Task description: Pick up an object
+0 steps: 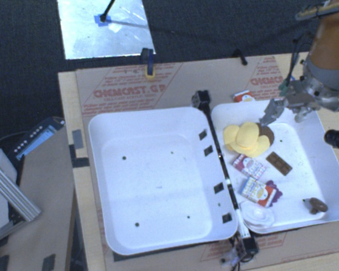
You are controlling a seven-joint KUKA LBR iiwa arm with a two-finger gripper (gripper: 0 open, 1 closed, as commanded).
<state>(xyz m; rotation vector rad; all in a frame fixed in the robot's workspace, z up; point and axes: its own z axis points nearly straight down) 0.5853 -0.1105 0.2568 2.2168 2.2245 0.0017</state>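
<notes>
Hovering with jaws spread, the gripper (284, 110) sits just right of the yellow toy (247, 139).

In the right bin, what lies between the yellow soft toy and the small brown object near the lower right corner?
In the camera view, a brown bar lies between the yellow toy and the brown object.

Two white bins (157, 182), six objects (248, 138)

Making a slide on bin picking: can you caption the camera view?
Grey arm's tool poised above a soft yellow plush toy among small packets in the right shallow white bin.
</notes>
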